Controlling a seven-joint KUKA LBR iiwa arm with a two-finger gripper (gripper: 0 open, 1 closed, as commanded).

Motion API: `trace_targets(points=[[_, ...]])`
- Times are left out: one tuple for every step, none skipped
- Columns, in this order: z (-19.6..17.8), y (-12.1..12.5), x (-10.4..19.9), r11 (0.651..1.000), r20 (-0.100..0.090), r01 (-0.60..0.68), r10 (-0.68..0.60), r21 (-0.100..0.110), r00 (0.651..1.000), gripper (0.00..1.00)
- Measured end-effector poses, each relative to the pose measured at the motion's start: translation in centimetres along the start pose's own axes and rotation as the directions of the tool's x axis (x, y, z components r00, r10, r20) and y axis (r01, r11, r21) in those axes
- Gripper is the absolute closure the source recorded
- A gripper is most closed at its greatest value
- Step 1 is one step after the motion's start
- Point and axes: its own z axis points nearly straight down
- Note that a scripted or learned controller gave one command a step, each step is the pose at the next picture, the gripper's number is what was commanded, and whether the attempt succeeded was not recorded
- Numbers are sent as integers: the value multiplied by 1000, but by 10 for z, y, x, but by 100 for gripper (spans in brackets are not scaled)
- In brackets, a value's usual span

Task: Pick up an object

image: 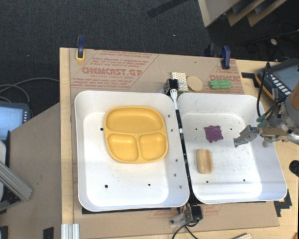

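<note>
Cardboard-covered surface (117, 66); gripper (243, 137) near purple object (213, 133), fingers' state unclear. It could close beside it and miss.

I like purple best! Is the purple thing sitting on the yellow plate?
No, the purple thing lies in the right bin, while the yellow plate is in the left bin.
</note>
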Motion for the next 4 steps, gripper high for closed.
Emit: trace_targets(points=[[162,88,15,1000,0,5,-5,-3,1000,0],[145,86,13,1000,2,-1,1,-5,1000,100],[145,86,13,1000,2,-1,1,-4,1000,0],[155,170,40,1000,1,5,-5,-7,1000,0]])
